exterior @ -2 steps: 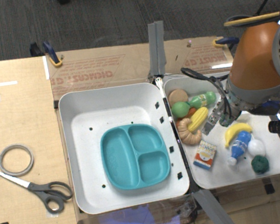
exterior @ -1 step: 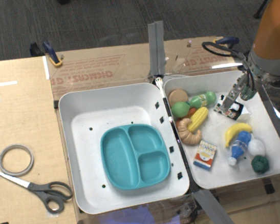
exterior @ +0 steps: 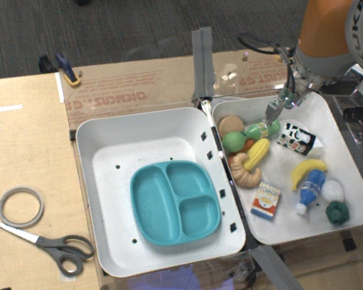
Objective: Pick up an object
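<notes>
Over right bin [exterior: 343, 152], top edge: we log gripper [exterior: 275, 112] low beside green bottle [exterior: 263, 129]; finger state can't tell, nothing seen held. Same bin: corn [exterior: 256, 154], banana [exterior: 308, 171], juice box [exterior: 266, 201]. Left bin [exterior: 100, 186]: teal tray [exterior: 175, 201].

The gripper [exterior: 275, 112] hangs over the right bin [exterior: 342, 145], its tip just above a green bottle [exterior: 262, 129] beside the yellow corn [exterior: 256, 154], while a teal divided plate [exterior: 175, 201] lies in the left bin [exterior: 107, 185].

Robot lab: taped bench [exterior: 21, 150], bins [exterior: 100, 186]
</notes>
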Robot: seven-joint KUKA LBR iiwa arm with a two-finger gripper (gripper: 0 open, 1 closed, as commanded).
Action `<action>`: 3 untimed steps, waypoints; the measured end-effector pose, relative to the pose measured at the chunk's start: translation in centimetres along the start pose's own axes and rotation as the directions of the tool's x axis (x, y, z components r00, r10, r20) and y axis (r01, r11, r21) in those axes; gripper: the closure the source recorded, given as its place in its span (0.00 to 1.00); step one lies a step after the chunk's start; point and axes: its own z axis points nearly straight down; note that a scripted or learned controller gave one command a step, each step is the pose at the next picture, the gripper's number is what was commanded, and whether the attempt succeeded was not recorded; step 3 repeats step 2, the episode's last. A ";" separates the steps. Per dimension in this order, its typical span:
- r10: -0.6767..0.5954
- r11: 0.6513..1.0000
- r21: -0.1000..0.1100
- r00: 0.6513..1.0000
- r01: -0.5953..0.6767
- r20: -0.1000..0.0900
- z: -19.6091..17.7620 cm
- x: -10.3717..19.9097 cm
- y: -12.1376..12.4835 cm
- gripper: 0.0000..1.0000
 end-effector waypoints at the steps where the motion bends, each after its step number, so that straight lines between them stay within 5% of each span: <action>1: -0.292 0.956 0.000 0.956 0.292 -0.002 9.6 -1.4 -3.4 1.00; 2: -0.293 0.956 0.000 0.956 0.293 -0.002 9.6 -1.4 -3.4 0.00; 3: -0.293 0.956 0.000 0.956 0.293 -0.002 9.6 -1.4 -3.4 0.00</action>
